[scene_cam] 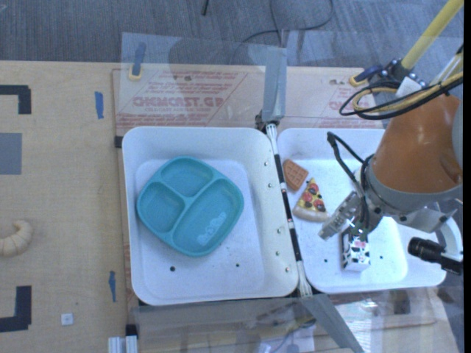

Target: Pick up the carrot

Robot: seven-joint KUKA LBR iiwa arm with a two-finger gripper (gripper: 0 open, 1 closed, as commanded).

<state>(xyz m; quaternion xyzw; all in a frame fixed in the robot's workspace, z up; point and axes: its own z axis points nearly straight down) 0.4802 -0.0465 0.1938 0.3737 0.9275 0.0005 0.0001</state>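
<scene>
Gripper [346, 223] of mine is hanging over the right bin [390, 274], just above the black-and-white spotted block [357, 254]; whether it is spread, I cannot tell. Pizza slice [312, 199] and waffle [295, 174] are lying to its left. No carrot is recognisable to me.

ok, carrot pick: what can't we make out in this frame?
- Carrot: none identifiable; the arm covers much of the right bin.
- Gripper: finger state unreadable, too small and blurred.
- Black-and-white box: top partly behind the gripper.
- Pale curved object: cut off by the left edge.
</scene>
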